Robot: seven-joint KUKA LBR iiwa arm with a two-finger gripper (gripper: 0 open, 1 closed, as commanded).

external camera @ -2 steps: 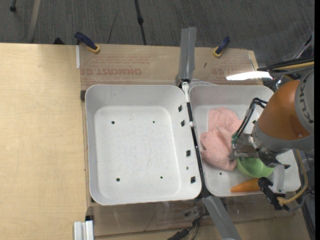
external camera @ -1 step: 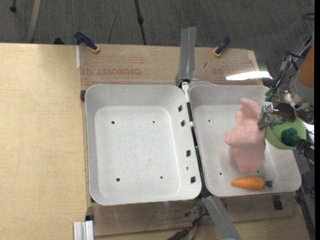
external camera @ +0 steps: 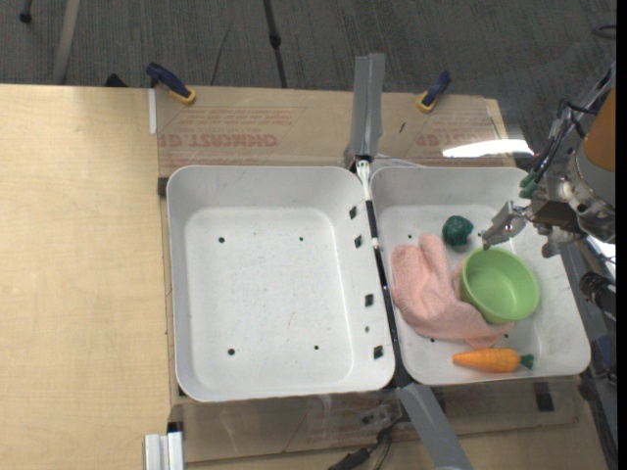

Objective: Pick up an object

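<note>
Bright, even overhead light; glare patch on the cardboard; soft shadows, slightly grainy.

Two blue clamps on cardboard; tripod legs.

Arm at the right edge, hand low and tilted leftward, fingers seemingly parted, nothing between them.

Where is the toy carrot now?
The toy carrot lies in the right bin, near its front edge, just below the pink cloth and green bowl.
</note>
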